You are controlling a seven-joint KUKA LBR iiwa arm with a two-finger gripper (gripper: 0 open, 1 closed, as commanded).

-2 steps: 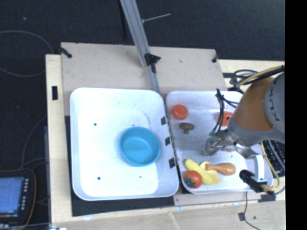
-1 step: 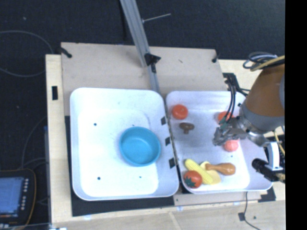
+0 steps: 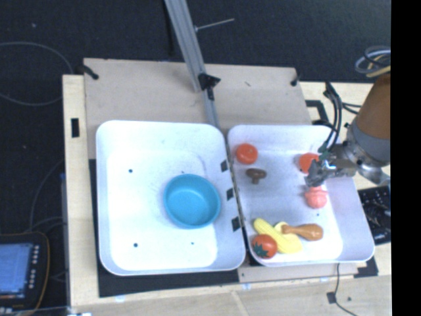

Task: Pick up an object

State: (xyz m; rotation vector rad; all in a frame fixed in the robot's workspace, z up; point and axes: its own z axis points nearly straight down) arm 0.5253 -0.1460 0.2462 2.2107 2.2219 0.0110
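The right bin holds several toy foods. An orange ball and a small brown mushroom-like piece lie near its left wall. A red-orange piece sits just left of my gripper, which hangs low over the bin's right side. Directly below the gripper lies a pink ball. A yellow banana, a red tomato and a brown drumstick cluster at the front. Nothing is visibly lifted off the bin floor.
The left bin holds a blue bowl. A grey metal pole slants down to the bins' shared wall at the back. Cables hang behind the arm at the right.
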